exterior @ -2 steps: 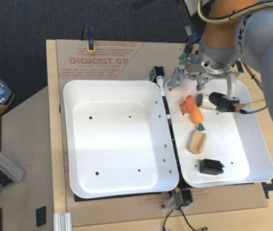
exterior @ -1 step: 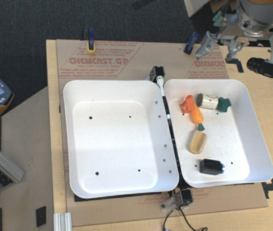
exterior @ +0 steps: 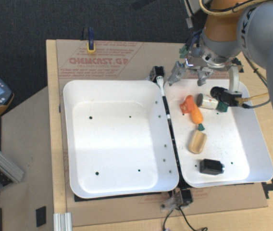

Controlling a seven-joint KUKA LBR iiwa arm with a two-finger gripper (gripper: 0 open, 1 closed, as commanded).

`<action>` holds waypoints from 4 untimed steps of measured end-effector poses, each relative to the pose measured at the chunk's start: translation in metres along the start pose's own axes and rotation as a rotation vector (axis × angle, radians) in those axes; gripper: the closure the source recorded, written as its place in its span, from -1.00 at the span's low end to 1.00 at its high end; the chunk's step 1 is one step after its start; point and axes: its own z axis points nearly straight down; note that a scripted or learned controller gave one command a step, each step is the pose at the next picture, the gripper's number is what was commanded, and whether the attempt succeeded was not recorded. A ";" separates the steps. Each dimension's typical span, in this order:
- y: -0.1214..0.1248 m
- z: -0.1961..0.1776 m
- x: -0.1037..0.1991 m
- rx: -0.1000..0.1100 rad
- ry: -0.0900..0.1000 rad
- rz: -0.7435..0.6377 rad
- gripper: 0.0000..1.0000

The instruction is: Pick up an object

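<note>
Carrot (exterior: 192,109), orange with a green tip, lies in the right bin (exterior: 252,143), toward its far left corner. On its near side a tan block (exterior: 197,142) lies close to the bin's left edge, and a black block (exterior: 211,166) sits by the near edge. The hand (exterior: 189,76) hangs over the bin's far edge, its fingers spread apart with nothing between them.

Carrot toy (exterior: 192,109) behind block (exterior: 197,142), in right bin (exterior: 244,138)
</note>
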 end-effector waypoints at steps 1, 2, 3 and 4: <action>-0.073 -0.027 -0.045 -0.010 -0.004 0.008 -1.00; -0.055 0.121 -0.064 0.003 -0.002 0.006 -1.00; -0.050 0.101 -0.063 -0.015 -0.003 0.005 1.00; -0.068 0.024 0.024 -0.020 0.002 -0.005 1.00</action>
